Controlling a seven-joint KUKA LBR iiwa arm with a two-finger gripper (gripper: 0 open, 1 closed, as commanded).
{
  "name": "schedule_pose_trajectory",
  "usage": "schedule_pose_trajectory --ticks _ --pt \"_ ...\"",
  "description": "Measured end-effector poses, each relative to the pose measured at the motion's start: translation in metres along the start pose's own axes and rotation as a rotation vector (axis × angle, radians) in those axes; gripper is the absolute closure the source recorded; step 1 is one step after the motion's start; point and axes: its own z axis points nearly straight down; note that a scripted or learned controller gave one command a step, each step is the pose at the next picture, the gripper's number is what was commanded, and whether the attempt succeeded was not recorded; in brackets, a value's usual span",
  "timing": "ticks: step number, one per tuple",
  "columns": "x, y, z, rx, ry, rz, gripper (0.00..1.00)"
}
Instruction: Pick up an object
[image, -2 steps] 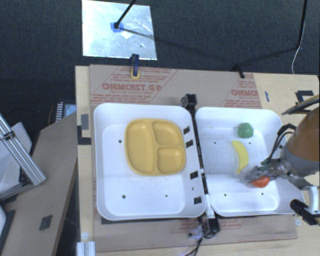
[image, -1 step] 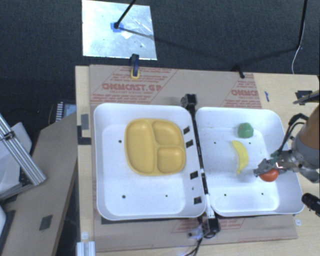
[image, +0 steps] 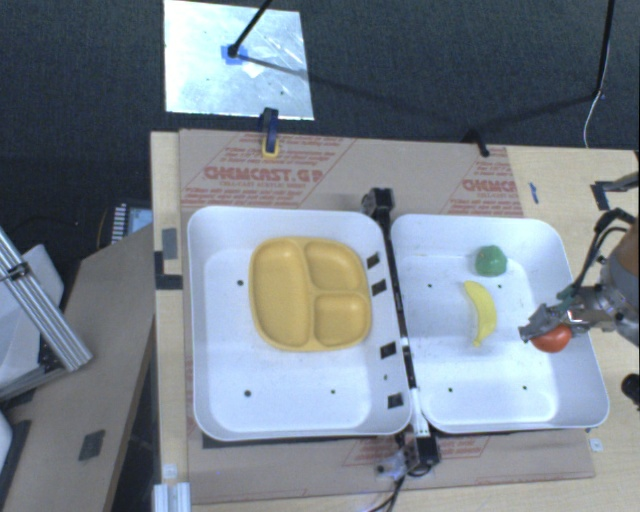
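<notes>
With jaw state impossible to tell, the gripper (image: 545, 325) sits at the red tomato-like object (image: 553, 340) near the right bin's (image: 440, 410) right wall, where an off-centre closure could roll the round object away.

A light wooden bench (image: 165, 330), seen from above at a slant, is covered across most of its top by a flat brown cardboard sheet (image: 340, 170) printed with red lettering. Two shallow white bins sit side by side on the cardboard, the left bin (image: 215, 400) and the right bin (image: 440, 400) touching along a dark seam with black clips down the middle. A small yellow and black clamp (image: 270, 135) grips the cardboard's far edge, and a bundle of wires (image: 405, 460) lies at the near edge below the seam.
</notes>
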Motion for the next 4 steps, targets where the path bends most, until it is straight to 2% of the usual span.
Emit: schedule_pose_trajectory --ticks 1,2,4 --pt "0.000 0.002 -0.019 0.002 0.000 0.000 1.00" --pt "0.050 0.024 -0.030 0.003 0.003 -0.005 1.00" --pt "0.137 0.085 -0.036 0.002 0.004 -0.004 1.00"
